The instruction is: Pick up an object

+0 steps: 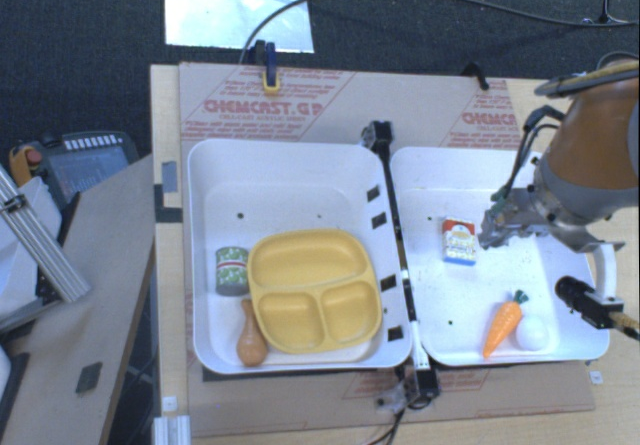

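In the right bin a small red, white and blue carton lies left of centre. An orange toy carrot with a green top rests near the front, touching a white egg-like object. My gripper hangs just right of the carton, close to its upper right corner, with nothing visibly held. The left bin holds a yellow divided tray, a small green-labelled can and a tan wooden piece.
A black divider strip runs between the two bins. The arm's grey body and orange band overhang the right bin's far right side. A black fitting sticks out near the bin's right rim.
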### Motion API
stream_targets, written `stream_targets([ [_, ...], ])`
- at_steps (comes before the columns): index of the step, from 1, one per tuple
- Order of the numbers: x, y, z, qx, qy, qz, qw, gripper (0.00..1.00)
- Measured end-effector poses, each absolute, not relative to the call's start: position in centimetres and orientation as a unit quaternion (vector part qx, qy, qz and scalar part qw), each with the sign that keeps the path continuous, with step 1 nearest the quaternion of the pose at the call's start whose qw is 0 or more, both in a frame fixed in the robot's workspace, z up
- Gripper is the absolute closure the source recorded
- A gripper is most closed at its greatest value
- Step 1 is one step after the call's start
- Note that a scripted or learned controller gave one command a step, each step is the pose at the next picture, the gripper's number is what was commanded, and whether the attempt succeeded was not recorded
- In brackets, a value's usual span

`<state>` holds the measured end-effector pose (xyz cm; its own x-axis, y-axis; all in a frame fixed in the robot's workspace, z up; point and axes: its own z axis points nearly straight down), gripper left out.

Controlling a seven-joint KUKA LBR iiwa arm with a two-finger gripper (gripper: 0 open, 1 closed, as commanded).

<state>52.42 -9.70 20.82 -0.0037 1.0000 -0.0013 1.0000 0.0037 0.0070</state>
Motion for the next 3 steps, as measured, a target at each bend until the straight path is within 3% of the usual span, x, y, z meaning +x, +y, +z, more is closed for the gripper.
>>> stream_targets([
  [1, 52.6, -9.7, 25.0, 0.706, 0.709, 0.0016, 0.002, 1.00],
  [2, 53.7, -4.3, 25.6, 0.704, 0.711, 0.0015, 0.001, 1.00],
  [3, 53.3, 1.0, 25.0, 0.704, 0.711, 0.0011, 0.000, 1.00],
])
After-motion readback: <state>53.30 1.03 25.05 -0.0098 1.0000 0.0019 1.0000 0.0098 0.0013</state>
